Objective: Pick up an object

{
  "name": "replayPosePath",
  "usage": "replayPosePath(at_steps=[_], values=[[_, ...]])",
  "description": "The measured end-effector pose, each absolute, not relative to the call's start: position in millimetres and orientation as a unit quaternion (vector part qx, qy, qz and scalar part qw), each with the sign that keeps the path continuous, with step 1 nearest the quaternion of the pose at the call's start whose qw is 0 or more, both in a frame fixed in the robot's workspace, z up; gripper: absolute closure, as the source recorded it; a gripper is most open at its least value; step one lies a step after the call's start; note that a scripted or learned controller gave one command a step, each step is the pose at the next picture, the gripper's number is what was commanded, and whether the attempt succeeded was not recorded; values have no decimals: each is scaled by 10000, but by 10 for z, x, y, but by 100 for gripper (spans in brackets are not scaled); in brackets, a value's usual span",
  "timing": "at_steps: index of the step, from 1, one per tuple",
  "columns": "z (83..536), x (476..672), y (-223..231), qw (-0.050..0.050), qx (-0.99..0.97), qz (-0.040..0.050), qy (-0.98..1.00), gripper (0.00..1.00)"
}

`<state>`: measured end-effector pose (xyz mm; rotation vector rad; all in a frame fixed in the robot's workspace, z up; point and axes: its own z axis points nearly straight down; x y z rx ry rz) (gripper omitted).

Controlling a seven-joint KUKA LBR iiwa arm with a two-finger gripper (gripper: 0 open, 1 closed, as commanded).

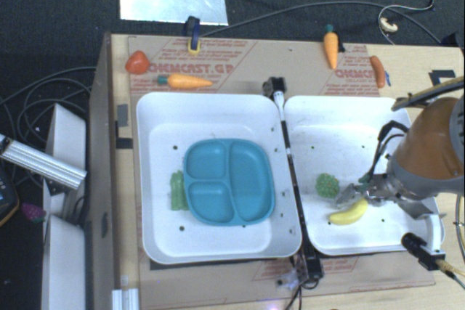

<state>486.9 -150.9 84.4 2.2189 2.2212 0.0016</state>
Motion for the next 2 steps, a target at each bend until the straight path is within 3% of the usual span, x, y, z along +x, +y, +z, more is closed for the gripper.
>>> replayPosePath(at_steps=[1, 2], values=[[950, 4878, -1504, 11, 7062, 15, 7080, 100], [1576, 4874, -1325, 11, 7060, 9, 7082, 100]])
